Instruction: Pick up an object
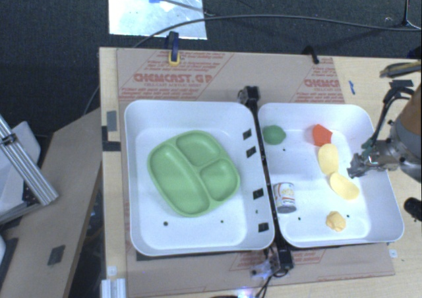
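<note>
The right bin (300, 119) holds several small objects. A green ball-like piece (273, 134) lies near its back left, an orange-red piece (321, 134) at the back, and a pale yellow piece (328, 158) just below that. Another yellow piece (344, 186) lies toward the right wall, a small can (285, 196) stands near the left wall, and a yellow-orange lump (335, 221) sits at the front. My gripper (358, 165) hangs at the bin's right side, just above and right of the yellow piece by the wall. Nothing shows between its tips.
The left bin (142, 224) holds a green divided plate (193, 172). Black clips (251, 151) run along the seam between the bins. A cardboard sheet (198, 72) lies under both bins, and a cable (297, 20) crosses the dark floor behind.
</note>
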Robot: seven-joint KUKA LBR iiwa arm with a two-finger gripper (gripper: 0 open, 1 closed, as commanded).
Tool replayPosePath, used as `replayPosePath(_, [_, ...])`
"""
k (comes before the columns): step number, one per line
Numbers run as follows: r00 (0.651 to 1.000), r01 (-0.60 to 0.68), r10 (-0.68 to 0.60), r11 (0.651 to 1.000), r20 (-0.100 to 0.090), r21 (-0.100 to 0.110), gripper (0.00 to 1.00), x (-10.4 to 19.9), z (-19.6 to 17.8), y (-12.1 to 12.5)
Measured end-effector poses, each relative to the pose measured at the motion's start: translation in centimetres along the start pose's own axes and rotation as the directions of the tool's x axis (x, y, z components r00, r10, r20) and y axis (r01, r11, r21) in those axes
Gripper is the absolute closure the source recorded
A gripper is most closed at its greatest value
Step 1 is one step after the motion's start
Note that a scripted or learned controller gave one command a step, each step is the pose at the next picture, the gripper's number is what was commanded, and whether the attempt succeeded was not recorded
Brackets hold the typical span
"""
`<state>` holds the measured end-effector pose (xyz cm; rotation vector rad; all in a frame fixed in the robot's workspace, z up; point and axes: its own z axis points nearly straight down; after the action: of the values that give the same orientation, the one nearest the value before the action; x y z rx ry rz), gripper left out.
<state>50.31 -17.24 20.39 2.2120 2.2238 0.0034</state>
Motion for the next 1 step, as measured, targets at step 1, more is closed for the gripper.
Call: replayPosePath(1, [1.0,0.0,0.0,1.0,0.0,0.0,1.0,-0.03,-2.26,0.18])
